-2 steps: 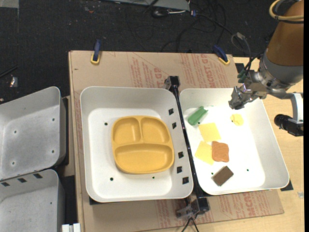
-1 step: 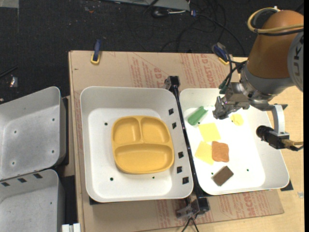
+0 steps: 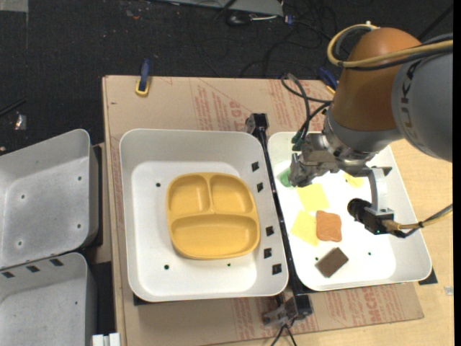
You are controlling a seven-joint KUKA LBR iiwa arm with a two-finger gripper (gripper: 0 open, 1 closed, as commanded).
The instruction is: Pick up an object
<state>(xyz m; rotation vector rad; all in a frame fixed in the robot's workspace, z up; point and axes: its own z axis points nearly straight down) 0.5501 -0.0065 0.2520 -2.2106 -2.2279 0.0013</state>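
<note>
Gripper point(image 3: 302, 166): lowered over right bin point(image 3: 410, 262); grip state cannot be told
Left bin point(image 3: 137, 193): yellow tray point(image 3: 213, 215)
Right bin: orange block point(image 3: 329, 226); brown block point(image 3: 331, 262)

Bright, even overhead light; the right bin point(image 3: 403, 265) glares white, surroundings stay dark, focus slightly soft.

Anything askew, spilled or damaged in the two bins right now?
Nothing stands out. The yellow divided plate lies flat in the left bin. In the right bin, the orange piece, yellow pieces and brown block lie loose; a green item is partly hidden under the arm.
</note>
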